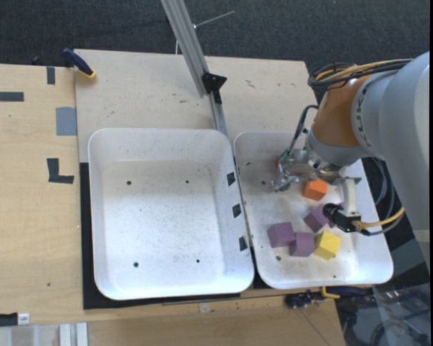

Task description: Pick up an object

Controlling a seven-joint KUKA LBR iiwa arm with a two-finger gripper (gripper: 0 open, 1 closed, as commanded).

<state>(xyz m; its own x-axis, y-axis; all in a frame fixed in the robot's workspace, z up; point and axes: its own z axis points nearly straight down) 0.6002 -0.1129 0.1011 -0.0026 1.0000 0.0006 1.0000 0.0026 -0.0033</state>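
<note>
In the right bin (375,265), orange block (315,189) just beside the claw (283,182), grip state unclear.

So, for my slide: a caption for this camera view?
Tool low in the right bin, near orange block, purple blocks and yellow block.

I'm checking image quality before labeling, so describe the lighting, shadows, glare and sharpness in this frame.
Camera view: even, soft light, with only faint shadows beside the purple blocks and yellow block; the white bins look bright but keep their speckles, so no harsh glare; the picture is slightly soft overall, and the end effector is too small and blurred to read in detail.
</note>
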